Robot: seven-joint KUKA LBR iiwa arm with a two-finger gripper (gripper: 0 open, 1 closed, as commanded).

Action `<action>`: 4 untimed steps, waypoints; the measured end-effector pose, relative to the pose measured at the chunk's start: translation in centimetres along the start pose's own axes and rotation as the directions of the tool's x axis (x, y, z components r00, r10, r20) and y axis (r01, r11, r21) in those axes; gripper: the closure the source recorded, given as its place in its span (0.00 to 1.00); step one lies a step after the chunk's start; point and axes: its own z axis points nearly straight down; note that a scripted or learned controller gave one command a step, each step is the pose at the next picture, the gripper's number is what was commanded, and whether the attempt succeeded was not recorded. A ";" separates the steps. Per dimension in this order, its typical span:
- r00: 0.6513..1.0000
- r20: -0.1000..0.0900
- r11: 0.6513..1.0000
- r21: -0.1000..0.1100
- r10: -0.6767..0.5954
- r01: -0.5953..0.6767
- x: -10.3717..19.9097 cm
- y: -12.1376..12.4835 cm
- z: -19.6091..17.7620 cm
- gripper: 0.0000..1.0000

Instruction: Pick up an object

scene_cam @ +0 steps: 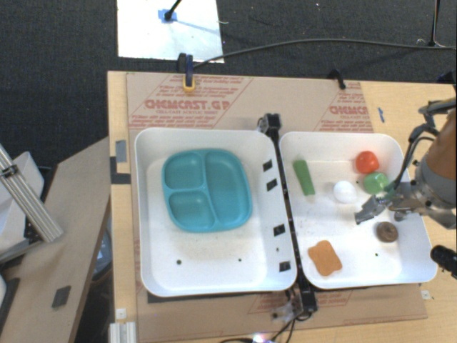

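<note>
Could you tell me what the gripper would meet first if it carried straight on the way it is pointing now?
The gripper points toward the view's lower left. The bare floor of the right bin looks first in line, with the orange piece further along. The white ball sits above that line. Height is unclear.

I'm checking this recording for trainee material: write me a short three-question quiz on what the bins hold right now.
1. True or false: the teal divided plate lies in the left bin.
2. Which item lies nearest the divider between the bins: A) the red ball, B) the green stick, C) the brown disc?
3. Fill in: the orange piece lies near the ____ edge of the right bin, as the camera sees it.

Key: 1 true. 2 B. 3 lower (near). The tool sits over the right bin, between the white ball, the green ball and the brown disc.
</note>
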 end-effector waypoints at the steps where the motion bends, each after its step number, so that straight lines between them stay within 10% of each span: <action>1: 1.000 0.002 1.000 -0.011 -0.003 0.003 0.0 0.3 -0.5 0.00; 4: 1.000 0.001 1.000 -0.009 -0.001 0.001 -1.1 0.1 11.6 0.00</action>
